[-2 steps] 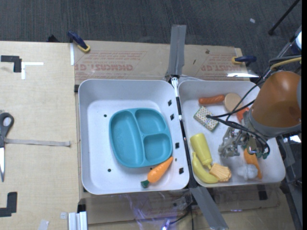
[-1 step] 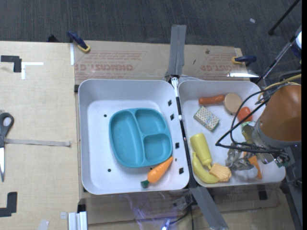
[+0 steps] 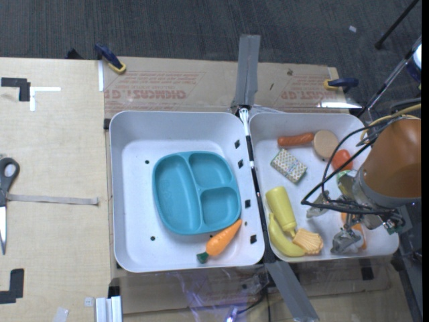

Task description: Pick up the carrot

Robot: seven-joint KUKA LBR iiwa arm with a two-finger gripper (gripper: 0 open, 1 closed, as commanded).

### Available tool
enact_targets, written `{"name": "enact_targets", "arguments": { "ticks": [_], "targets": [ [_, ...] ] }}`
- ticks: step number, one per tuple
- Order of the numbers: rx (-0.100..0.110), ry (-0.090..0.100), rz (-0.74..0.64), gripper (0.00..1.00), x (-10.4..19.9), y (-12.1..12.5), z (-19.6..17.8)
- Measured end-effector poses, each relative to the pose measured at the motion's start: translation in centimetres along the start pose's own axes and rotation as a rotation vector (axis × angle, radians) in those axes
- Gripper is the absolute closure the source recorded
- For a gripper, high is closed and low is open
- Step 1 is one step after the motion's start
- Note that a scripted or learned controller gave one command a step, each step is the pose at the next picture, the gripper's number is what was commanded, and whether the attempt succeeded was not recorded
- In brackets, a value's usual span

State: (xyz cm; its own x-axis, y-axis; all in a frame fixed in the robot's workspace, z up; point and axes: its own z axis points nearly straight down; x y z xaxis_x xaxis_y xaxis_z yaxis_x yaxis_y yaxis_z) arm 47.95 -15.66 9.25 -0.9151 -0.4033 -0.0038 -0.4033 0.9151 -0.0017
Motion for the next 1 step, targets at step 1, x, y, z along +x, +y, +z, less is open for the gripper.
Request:
{"name": "enact_targets", "arguments": {
  "ticks": [1],
  "targets": [
    [-0.010, -0.003, 0.065, 0.00, -0.68, -6.47, 0.02]
  ]
}}
